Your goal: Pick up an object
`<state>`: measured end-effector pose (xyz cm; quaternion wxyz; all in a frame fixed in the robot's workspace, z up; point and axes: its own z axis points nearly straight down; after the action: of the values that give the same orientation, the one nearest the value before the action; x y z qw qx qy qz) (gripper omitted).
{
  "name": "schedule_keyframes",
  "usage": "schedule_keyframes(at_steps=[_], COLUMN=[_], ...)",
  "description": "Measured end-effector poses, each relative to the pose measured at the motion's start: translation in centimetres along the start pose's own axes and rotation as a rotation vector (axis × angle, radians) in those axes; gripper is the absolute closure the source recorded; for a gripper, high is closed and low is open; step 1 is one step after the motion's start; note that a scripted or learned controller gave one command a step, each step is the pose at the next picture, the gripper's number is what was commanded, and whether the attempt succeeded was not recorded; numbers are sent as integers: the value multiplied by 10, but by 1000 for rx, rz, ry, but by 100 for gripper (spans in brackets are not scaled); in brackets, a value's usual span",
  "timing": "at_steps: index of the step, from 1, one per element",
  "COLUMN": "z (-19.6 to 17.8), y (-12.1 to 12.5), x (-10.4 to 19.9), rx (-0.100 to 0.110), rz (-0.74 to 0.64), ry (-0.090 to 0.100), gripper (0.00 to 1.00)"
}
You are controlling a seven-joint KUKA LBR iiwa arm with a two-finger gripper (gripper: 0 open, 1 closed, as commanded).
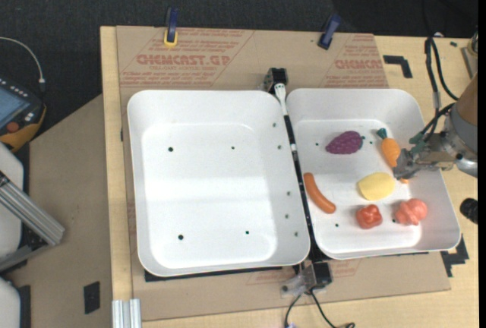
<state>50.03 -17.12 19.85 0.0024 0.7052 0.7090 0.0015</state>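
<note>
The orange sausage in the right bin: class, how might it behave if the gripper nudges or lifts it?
The orange sausage looks long and round-sided, so a sideways push would probably roll it. Its smooth, glossy-looking skin may slip between fingers. It appears to be a moulded toy, so likely stiff and light, though that is a guess.

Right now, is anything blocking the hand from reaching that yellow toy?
Nothing visible blocks it. The hand sits at the right bin's right side, right beside the yellow toy, with the carrot next to it.

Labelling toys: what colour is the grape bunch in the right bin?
Purple grape bunch, clearest in the camera view.
</note>
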Motion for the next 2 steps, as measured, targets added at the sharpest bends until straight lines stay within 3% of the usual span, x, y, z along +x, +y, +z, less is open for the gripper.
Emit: schedule_keyframes(at_steps=[1,2], z=[15,4], y=[-23,-21], x=[-56,-53], rx=[8,4], rz=[10,6], ry=[1,-1], gripper=[100,100])
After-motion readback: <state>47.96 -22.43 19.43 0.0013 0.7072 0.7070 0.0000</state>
